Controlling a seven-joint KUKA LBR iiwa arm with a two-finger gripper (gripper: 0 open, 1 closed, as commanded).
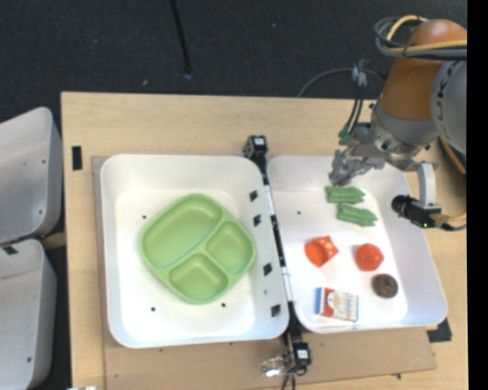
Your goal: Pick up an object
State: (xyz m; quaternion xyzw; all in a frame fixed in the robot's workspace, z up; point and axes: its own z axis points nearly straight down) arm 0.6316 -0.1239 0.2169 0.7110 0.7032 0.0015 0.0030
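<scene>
The gripper (346, 171) hangs at twelve o'clock in the right bin (415, 242), just above a green pea pod (345, 193) (grip state: cannot tell). A second pod (357, 214) lies at six o'clock of the first. A green divided plate (197, 249) fills the left bin (122, 218).

The setting is a robotics laboratory test cell. Indicators: an industrial arm (415, 80) with exposed cabling, a plywood table (187, 112) carrying two clamped white bins (114, 242), toy food items (354, 214), and dark carpet (146, 31) surrounding the station.
</scene>
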